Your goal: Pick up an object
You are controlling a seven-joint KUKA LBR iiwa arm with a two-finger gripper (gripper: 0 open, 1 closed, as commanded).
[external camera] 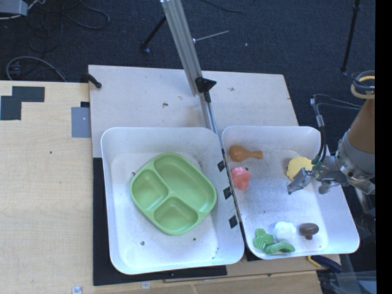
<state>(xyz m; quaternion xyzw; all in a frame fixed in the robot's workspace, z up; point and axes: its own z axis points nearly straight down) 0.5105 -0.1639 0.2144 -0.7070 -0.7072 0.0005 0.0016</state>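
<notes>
The tabletop carries two shallow white bins side by side. The left bin holds a green divided plate lying flat. The right bin holds the small things: an orange drumstick-shaped toy at its far left, a pink object just near of it, a yellow object toward the right, and near the front edge a green item, a white lump and a brown mushroom-shaped piece. The gripper hangs just beside the yellow object; whether it is clenched or released cannot be told.
</notes>
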